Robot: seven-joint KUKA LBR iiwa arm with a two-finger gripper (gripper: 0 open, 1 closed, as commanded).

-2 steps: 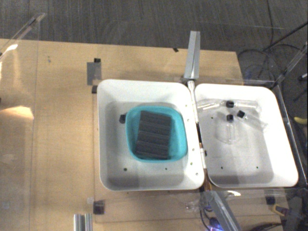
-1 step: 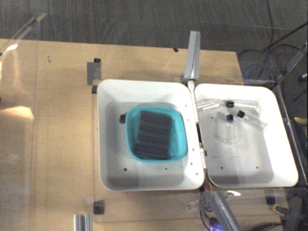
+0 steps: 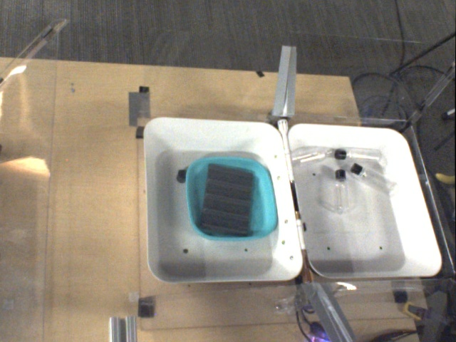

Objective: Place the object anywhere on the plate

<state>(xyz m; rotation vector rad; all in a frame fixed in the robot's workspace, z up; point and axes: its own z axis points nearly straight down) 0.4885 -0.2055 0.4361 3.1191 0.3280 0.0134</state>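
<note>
Fingers wide or narrow, I cannot tell. On the wooden counter [image 3: 85, 212], the dark grey ribbed rectangular block [image 3: 228, 199] lies on the middle of the turquoise square plate [image 3: 266, 204], inside the left white bin [image 3: 160, 191]. At 3 o'clock, the right white bin [image 3: 417, 212] holds clear plastic tubes with black caps [image 3: 340, 164].

The plate [image 3: 267, 205] is bright turquoise; the block [image 3: 226, 199] lying on it is dark charcoal grey, ribbed with darker crosswise grooves; both bins, the left bin [image 3: 164, 191] and the right bin [image 3: 413, 212], are plain white; the clear pieces [image 3: 340, 164] in the right bin carry small black caps; the table [image 3: 78, 212] is pale tan wood; the floor [image 3: 178, 13] is dark grey carpet with a fine weave.
</note>
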